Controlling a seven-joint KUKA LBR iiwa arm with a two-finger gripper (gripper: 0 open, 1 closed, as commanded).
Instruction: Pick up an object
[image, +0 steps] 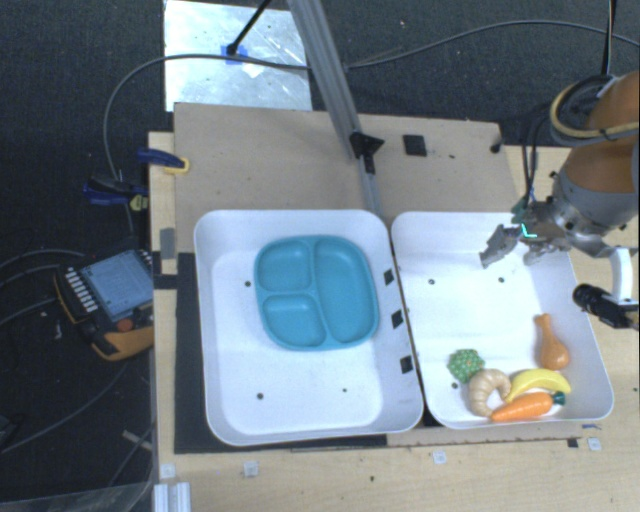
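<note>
Camera view: two shallow white bins are seen side by side on a brown bench. In the left bin (230, 400) a blue divided plate (316, 292) is laid, with three compartments. Along the near edge of the right bin (450, 260) a cluster of toy foods is gathered: a green broccoli piece (464, 363), a pale tan croissant-like piece (486, 389) touching it, a yellow banana (541, 381), an orange carrot (521, 406) just below the banana, and a brown drumstick-shaped piece (550, 343) standing slightly apart toward the right wall. The gripper (512, 245) is held over the far right part of the right bin, well apart from the toy foods, and nothing is seen between its fingers; it cannot be told whether the fingers are spread or closed. No brand, label or legible writing can be made out on any item.
</note>
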